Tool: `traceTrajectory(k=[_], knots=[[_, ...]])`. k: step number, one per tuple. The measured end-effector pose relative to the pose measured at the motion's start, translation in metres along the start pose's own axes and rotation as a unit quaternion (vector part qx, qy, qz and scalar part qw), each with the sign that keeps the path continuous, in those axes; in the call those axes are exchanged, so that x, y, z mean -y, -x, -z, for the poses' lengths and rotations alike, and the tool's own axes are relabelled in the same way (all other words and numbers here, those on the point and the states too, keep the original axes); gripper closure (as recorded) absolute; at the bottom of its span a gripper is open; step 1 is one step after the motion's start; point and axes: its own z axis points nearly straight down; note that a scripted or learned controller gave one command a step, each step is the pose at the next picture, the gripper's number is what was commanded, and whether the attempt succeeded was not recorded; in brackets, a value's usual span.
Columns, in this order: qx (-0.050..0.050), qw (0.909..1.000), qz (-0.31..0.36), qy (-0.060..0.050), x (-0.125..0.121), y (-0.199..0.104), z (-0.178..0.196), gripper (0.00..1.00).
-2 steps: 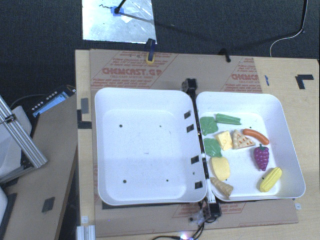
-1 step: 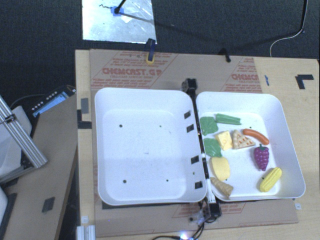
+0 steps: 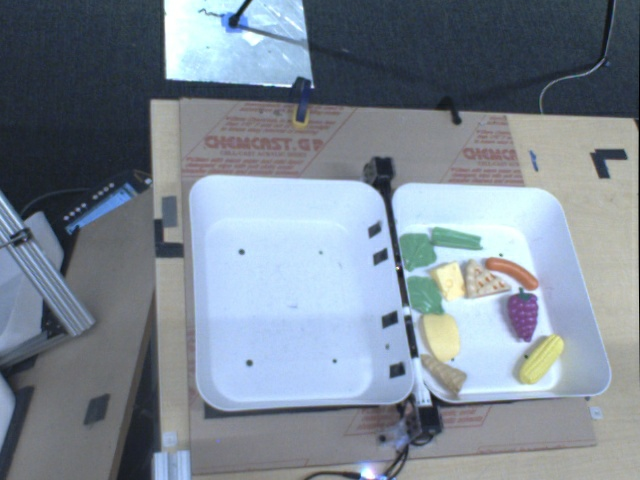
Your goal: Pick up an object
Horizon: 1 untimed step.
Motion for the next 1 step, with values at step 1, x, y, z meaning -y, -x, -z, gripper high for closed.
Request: traceTrajectory(k=[1], knots=[[0.000,1.0000,0.000,0.000,0.0000,-0.0035,-0.0002,1.00]])
